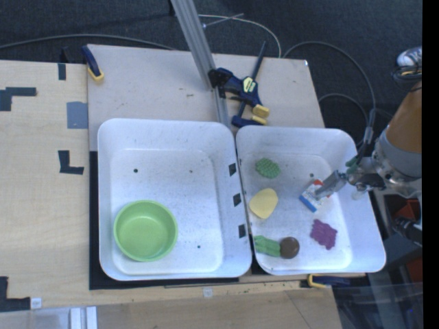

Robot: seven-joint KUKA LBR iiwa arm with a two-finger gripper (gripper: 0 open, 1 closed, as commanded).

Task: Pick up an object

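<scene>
The right bin holds several small objects: a green ridged piece, a yellow lump, a blue and white block with a red spot, a purple spiky shape, and a green cylinder touching a brown ball. My gripper reaches in low over the bin's right side, its tip right at the blue and white block's upper right end. The grey arm and its orange band stand at the right edge.
A green bowl sits in the front left corner of the left bin. A slanted metal pole with blue and yellow clamps stands behind the bins. Cables run across the dark floor beyond.
</scene>
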